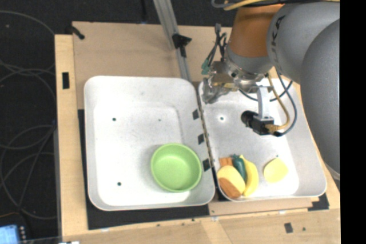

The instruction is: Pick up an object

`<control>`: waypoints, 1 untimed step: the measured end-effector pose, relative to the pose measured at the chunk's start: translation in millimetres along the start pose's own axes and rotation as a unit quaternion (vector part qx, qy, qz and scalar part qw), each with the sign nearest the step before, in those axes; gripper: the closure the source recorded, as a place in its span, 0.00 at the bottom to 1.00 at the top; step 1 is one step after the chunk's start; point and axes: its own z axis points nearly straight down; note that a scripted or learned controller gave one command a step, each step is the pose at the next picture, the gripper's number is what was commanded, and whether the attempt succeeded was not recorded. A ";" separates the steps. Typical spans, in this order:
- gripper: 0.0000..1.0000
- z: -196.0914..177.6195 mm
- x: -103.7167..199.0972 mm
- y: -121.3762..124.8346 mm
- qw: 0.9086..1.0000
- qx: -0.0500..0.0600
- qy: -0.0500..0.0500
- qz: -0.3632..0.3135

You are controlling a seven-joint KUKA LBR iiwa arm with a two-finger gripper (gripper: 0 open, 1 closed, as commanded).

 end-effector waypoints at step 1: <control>1.00 5.8 46.7 9.3 1.000 0.000 0.000 0.002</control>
